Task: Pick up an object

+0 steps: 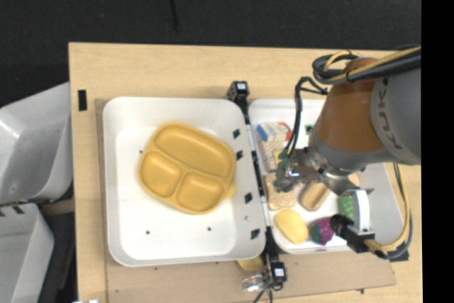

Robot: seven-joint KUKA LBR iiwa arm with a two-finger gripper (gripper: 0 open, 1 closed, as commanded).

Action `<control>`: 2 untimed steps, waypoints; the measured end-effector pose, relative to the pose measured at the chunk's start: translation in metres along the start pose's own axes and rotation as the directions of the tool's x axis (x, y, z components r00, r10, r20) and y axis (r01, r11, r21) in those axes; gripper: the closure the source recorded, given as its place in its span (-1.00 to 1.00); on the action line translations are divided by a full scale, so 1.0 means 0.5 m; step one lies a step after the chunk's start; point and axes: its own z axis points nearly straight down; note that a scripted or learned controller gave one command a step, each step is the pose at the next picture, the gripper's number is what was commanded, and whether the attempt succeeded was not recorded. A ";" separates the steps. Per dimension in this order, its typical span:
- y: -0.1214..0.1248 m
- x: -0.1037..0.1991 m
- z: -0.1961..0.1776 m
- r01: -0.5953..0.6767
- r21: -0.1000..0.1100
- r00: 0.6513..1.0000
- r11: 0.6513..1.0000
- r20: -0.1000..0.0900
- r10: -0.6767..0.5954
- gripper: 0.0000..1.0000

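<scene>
Candidate objects crowded into right bin [397, 184], mostly along its left and near sides. Yellow lemon-shaped item [291, 226] in near-left corner, lying flat. Purple object [323, 230] just beside it to the right, then a green object [347, 206] partly behind arm hardware. Tan cylindrical piece [313, 196] lying tilted just above the yellow item, directly under the wrist. Small beige textured item [283, 201] touching or nearly touching bin's left wall. Further back: a speckled packet [270, 147] and something blue-and-red [270, 131] (too small to identify).

Gripper [286, 175] low over left half of right bin, above the beige item and beside the tan piece. Finger spread hidden in clutter and shadow: cannot tell how far apart, cannot tell whether anything is held. Nothing visibly lifted clear of the bin.

Arm [351, 120] reaching in from the right, orange band above wrist, black cables looped over it.

Left bin [117, 223] holding one yellow three-compartment tray [187, 167], tilted slightly, roughly centred. Both bins on light wooden bench [85, 67].
</scene>
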 end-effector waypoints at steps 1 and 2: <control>0.001 0.131 -0.098 0.001 0.002 1.000 1.000 0.000 -0.001 1.00; 0.004 0.252 -0.295 0.001 -0.004 1.000 1.000 0.000 -0.001 1.00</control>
